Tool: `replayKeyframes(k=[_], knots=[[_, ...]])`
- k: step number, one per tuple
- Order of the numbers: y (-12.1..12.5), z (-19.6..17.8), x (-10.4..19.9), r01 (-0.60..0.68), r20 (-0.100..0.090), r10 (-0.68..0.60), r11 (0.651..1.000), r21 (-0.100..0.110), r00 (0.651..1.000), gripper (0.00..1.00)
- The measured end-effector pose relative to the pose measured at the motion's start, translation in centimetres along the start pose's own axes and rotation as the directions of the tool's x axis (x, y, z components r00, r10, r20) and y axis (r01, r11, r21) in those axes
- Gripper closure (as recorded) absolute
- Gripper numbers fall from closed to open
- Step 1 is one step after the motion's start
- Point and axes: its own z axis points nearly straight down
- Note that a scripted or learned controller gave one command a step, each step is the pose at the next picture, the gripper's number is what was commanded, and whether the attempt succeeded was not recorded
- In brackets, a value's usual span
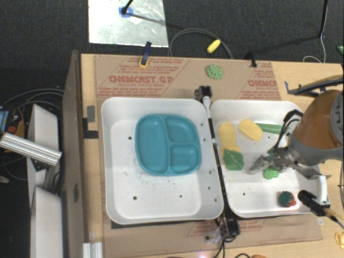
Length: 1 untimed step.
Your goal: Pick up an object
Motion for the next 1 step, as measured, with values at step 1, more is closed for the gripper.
replayKeyframes(k=[1], knots=[[8.62, -0.36, 4.33, 0.011, 0.003, -0.011, 1.0, -0.014, 1.0, 0.0]])
